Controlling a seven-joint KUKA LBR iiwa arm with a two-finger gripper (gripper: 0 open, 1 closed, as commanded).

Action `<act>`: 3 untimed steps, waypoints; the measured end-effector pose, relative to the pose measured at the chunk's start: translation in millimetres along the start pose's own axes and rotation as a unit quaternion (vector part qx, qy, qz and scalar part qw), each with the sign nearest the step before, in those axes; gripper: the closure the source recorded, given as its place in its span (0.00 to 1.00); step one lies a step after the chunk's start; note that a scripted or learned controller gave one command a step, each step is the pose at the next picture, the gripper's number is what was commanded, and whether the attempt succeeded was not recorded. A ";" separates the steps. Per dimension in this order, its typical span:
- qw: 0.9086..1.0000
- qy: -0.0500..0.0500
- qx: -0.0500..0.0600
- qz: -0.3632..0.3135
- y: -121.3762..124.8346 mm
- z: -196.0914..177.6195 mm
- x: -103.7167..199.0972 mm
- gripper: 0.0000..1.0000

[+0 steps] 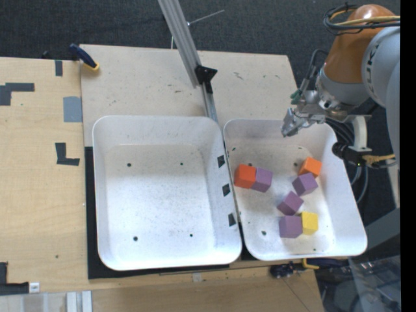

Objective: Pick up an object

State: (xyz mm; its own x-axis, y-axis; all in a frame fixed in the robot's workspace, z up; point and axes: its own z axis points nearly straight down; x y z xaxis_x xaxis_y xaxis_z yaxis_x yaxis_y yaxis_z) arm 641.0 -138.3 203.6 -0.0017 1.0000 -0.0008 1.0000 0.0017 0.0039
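Because the orange cube (311, 167) beside the right bin (344, 200)'s far-right wall looks light and rigid, grip opposite flat faces. Gripper (290, 127) hovers above that bin's back edge; grip state cannot be determined.

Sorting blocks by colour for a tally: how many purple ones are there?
4, all in the right bin: one touching the orange block, one below the other orange block, one mid-bin, one beside the yellow block.
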 end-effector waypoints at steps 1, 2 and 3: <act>1.000 0.001 0.003 -0.002 -7.1 -5.0 58.6 1.00; 1.000 0.001 0.003 -0.002 -32.3 -8.5 116.2 1.00; 1.000 0.002 0.003 -0.003 -40.2 -12.8 173.7 1.00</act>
State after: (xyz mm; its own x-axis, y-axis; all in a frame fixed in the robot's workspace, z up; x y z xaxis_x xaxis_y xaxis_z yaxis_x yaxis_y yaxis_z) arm 600.4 35.3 216.1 -0.0075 1.0000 0.0026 1.0000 0.0075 -0.0022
